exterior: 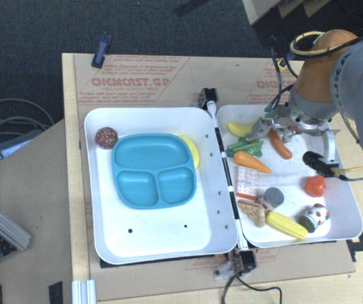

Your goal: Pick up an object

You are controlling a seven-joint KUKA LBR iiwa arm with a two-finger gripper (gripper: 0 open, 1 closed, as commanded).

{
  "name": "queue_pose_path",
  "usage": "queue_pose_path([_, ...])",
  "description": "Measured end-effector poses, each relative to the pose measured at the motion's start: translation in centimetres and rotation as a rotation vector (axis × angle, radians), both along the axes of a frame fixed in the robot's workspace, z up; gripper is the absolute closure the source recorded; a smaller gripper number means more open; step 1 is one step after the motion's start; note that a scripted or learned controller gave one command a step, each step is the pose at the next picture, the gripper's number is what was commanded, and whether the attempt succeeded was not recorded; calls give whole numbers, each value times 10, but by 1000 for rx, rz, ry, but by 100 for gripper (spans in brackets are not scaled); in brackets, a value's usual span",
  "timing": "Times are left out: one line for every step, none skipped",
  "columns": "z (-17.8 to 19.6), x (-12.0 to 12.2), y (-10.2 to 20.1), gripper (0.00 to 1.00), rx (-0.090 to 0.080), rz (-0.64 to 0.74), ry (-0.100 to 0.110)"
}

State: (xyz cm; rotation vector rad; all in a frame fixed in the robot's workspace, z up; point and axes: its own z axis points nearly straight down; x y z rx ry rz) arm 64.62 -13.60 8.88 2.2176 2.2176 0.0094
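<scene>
The corn (287, 225), a glossy yellow plastic cob, lies at the near edge of the right bin (353, 202), with a small round black-and-white ball (313, 216) just beside it and a pretzel-like tan piece (254, 213) on its other side. Further in are a grey disc (273, 197), a printed card (246, 181), a smooth red tomato (315, 185), a tapered orange carrot (252, 162), a green pod (244, 148), a curved yellow banana (239, 129) and a short orange sausage shape (280, 144); all look like hard, slick toy food. The left bin (105, 233) holds a blue three-part plate (153, 170), matte and rounded, with a yellow thing (192, 149) tucked under its far edge and a brown ball (106, 137) near the far corner. The gripper (271, 126) hangs low over the far part of the right bin, near the banana and the sausage shape; how far its claw stands open I cannot tell, and nothing can be made out in it. I judge this the approach step, with no grasp yet made. The next move calls for settling on one piece, likely the sausage shape or banana, and closing across its narrow width, since these rounded pieces may slip.
</scene>
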Motion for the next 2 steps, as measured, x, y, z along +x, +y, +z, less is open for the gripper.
queue_pose_path([11, 1, 0, 100, -1, 1, -3])
queue_pose_path([96, -81, 96, 100, 1, 2, 9])
